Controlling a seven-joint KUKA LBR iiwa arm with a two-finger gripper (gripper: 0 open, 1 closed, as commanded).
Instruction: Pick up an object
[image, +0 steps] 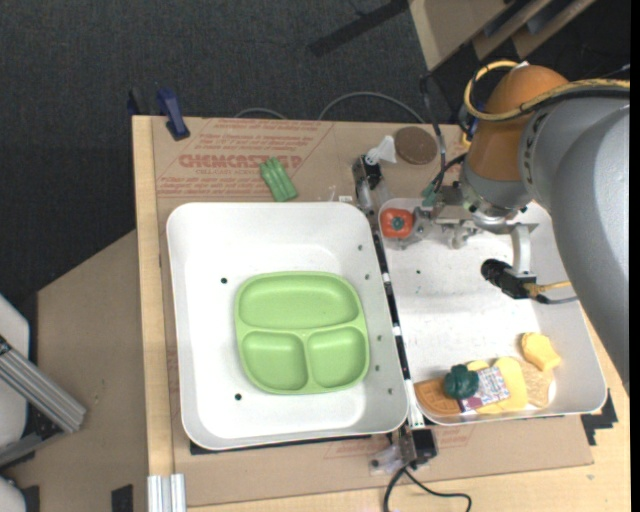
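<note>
Resting in the right bin (500, 320), a small round red-orange object (397, 222)

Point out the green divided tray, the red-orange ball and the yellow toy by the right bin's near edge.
green divided tray (300, 330), camera view, on its central ridge.
red-orange ball (397, 222), camera view, on its top.
yellow toy (540, 351), camera view, on its body.

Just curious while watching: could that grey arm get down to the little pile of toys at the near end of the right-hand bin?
Probably yes. The pile of toys lies uncovered in the right bin, with bare floor between it and the gripper.
</note>
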